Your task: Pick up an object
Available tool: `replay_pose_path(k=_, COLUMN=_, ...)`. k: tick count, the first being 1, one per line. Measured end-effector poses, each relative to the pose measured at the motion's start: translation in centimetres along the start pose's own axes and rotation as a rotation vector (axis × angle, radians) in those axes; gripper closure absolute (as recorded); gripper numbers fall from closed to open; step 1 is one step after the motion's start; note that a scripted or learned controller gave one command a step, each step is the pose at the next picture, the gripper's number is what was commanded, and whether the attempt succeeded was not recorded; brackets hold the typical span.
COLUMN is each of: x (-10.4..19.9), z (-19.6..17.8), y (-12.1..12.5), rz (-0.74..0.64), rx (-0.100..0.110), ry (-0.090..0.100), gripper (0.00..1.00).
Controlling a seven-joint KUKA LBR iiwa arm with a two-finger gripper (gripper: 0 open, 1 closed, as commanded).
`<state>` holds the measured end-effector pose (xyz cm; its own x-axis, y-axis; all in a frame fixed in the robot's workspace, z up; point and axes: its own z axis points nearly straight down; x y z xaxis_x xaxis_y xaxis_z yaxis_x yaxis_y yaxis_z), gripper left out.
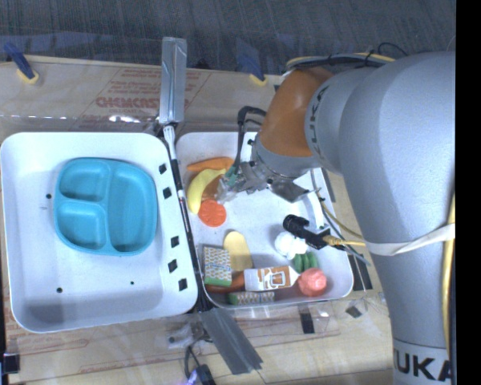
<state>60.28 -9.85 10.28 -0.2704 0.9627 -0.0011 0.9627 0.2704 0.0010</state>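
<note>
Grey, smooth-shelled and bulky, the KUKA arm (pixel 385 151) with its glossy orange band (pixel 293 123) reaches in from the right over a pale wooden bench (pixel 88 87) printed with red lettering, set on dark ribbed flooring (pixel 104 6). Two shallow white plastic bins with rounded corners sit side by side: the left bin (pixel 24 295) carries a sky-blue divided plate (pixel 104 203) with three compartments, and the right bin (pixel 260 215) carries a scatter of toy food. Along its near wall lie an orange-and-white carton (pixel 271 278), a checkered waffle-like block (pixel 217 265), a red strawberry-shaped piece (pixel 313 281), a pale yellow oval (pixel 237 249), a small green piece (pixel 305 261) and a white lump (pixel 287 245). At the far left corner a curved yellow banana (pixel 196 191) lies between an orange carrot (pixel 211 164) and a round orange-red disc (pixel 212 213). The gripper (pixel 231 181) sits low just beside the banana and above the disc; whether it is parted or closed, or has hold of anything, cannot be told.
</note>
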Motion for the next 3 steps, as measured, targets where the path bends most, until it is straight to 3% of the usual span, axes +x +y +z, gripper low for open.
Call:
replay_pose_path(k=1, x=1.1, z=-9.0, y=2.1, rz=0.384, rx=0.002, ry=0.001, gripper=1.0)
replay_pose_path(k=2, x=1.6, z=-8.9, y=5.9, rz=0.29, rx=0.003, ry=0.0, gripper=1.0)
replay_pose_path(k=3, x=1.7, z=-8.9, y=5.9, rz=0.289, rx=0.003, ry=0.001, gripper=0.0)
